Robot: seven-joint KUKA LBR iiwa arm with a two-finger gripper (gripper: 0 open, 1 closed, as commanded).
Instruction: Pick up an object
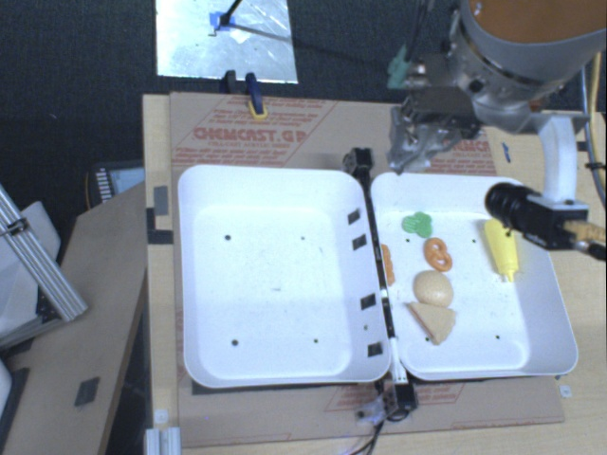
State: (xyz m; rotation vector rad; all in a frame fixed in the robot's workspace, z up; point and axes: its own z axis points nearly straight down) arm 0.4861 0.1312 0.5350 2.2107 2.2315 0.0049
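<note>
A grey KUKA arm (531, 27) with an orange band leans in from the upper right, its wrist tipped downward so that the gripper (410, 154) hangs over the far rim of the right bin (541, 349); whether its jaws stand wide or narrow cannot be told, and nothing shows between them. Down and to the left of the gripper lies the left bin (275, 282). Toward the near side from the gripper, inside the right bin, a yellow corn cob (501, 247) lies off to the right, its long axis running near-to-far. A tan wedge (434, 322) sits nearest the camera with one corner toward the front rim, touching a beige roll (433, 288) just beyond it. A brown pretzel (437, 252) follows, then green broccoli (416, 223), closest beneath the gripper.
</note>
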